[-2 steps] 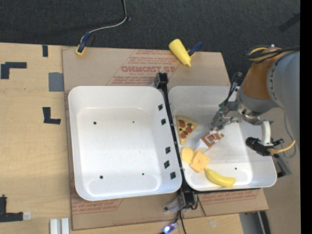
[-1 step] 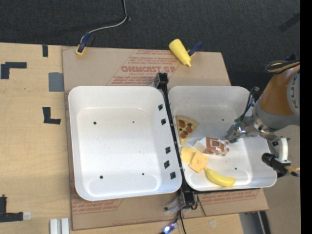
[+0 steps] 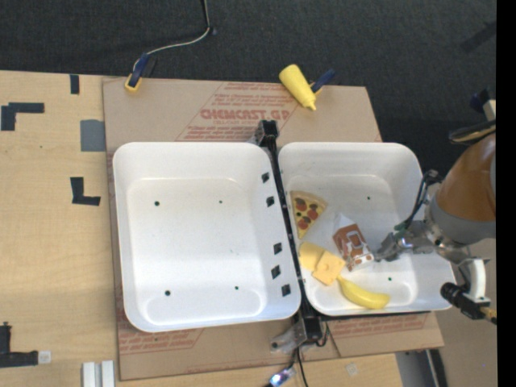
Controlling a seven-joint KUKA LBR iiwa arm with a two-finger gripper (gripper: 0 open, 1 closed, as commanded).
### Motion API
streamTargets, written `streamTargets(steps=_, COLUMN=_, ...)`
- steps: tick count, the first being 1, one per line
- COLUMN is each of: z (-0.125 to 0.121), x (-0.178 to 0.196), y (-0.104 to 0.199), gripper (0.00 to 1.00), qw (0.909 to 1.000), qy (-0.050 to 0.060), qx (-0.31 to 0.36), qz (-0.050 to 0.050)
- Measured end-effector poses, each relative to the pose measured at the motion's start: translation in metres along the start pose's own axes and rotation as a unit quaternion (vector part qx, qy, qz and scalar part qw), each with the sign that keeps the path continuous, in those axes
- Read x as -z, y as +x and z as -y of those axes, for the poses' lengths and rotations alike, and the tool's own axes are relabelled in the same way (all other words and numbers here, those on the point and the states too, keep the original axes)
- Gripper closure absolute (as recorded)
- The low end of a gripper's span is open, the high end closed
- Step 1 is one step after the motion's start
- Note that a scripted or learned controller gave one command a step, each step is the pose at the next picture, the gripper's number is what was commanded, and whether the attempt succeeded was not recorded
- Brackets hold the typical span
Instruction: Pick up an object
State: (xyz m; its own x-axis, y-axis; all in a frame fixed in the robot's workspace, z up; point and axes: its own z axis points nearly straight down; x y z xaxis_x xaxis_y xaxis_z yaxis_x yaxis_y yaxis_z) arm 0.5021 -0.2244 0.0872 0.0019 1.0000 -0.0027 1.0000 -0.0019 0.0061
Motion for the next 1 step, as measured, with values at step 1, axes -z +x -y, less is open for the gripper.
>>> streamTargets(steps=1, z=-0.1131, x=0.1981, y=0.0161, gripper=1.0, qw=1.0, qy=-0.008, qx=0.005, qz=0.002)
